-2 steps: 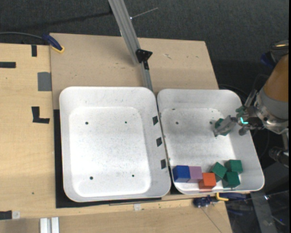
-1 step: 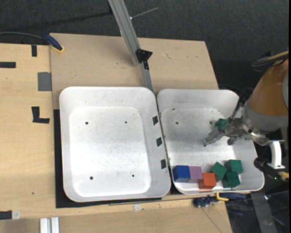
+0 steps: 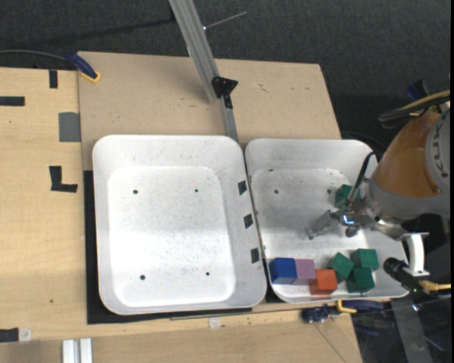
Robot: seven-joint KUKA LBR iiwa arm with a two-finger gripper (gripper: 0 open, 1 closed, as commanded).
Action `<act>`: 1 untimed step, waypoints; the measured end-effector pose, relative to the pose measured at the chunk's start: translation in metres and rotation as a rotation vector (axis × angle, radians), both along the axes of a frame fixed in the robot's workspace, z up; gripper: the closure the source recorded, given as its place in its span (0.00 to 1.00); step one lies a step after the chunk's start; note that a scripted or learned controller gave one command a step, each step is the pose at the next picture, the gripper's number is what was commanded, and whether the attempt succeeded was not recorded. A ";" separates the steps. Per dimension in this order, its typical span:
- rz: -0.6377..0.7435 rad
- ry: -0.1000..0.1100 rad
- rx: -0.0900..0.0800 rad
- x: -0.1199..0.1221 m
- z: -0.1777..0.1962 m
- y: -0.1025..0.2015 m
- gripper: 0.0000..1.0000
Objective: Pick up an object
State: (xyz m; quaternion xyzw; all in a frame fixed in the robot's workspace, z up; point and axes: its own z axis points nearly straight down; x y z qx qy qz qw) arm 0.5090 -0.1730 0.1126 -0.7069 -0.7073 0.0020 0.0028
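Looking down on the bench [image 3: 174, 82], you see two white bins side by side: the left bin [image 3: 166, 146] takes up the middle of the frame, and the right bin [image 3: 303, 153] sits just beside it, toward the right. The arm [image 3: 412, 165] comes in from the right edge, its orange band showing above the wrist, and reaches down into the right bin. The gripper [image 3: 346, 219] hangs low over the middle right of that bin, close to its floor, casting a grey shadow to its left. You cannot tell from this angle how the gripper is set, or whether anything is caught in it.

A green block [image 3: 342, 195] lies just above the gripper in the frame, partly hidden by the wrist. The rest of the blocks crowd along the lower edge of the right bin: a blue block [image 3: 284, 270] at the left, a purple block [image 3: 306, 269] touching it, an orange block [image 3: 325, 280] just beside that, then three more green blocks [image 3: 357, 269] bunched at the lower right corner.

A grey metal pole [image 3: 200, 48] slants down from the top of the frame to the gap between the bins.
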 end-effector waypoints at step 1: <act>0.000 -0.003 -0.001 -0.001 -0.022 0.001 0.00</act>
